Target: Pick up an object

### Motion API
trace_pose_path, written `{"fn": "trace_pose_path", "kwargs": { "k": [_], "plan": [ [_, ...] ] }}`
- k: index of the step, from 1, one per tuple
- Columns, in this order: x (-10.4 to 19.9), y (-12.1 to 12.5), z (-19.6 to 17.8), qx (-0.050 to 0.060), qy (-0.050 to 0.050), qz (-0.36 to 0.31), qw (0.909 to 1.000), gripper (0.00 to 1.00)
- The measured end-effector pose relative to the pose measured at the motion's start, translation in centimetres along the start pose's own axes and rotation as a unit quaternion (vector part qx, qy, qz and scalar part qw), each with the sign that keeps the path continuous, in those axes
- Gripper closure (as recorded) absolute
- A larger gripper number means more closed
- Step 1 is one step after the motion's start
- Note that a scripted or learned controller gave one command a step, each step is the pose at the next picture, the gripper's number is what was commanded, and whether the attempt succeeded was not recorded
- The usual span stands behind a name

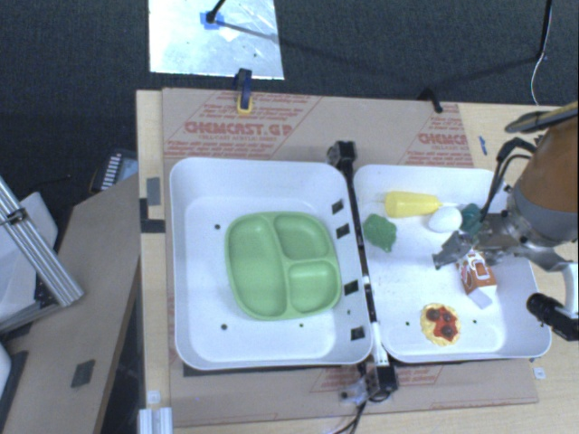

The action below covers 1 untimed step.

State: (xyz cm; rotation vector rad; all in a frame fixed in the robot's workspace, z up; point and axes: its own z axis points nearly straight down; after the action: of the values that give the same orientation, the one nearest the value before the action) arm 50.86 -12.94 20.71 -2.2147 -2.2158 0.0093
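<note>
Nearest to me sits a small pizza toy (441, 324), yellow with red spots, at the front of the right bin (398, 346). Just behind it and a bit to the right lies a little red and white box (477, 274). I think that box is the thing to pick, because the gripper (450, 253) hangs right beside it. The box sits just to the right of the grey fingers (445, 259) and a little toward me. Its long side runs front to back, tipped a bit.

I cannot tell if the fingers are spread or closed, and I see nothing between them. So I would not say the box is held.

My arm (543, 188) comes in from the right side and bends low over the bin, with the wrist pointing left and down.

Farther back lie a white egg (444, 218), a yellow corn toy (410, 204), a dark green thing (471, 215) and a green leafy toy (380, 232). In the left bin (194, 269) rests a green plate (279, 265) with three parts.
</note>
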Motion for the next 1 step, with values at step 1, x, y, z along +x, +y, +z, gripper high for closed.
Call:
{"fn": "trace_pose_path", "kwargs": {
  "k": [1],
  "plan": [
    [0.02,0.27,-0.56,-0.006,-0.001,-0.001,1.0,0.0]
  ]
}}
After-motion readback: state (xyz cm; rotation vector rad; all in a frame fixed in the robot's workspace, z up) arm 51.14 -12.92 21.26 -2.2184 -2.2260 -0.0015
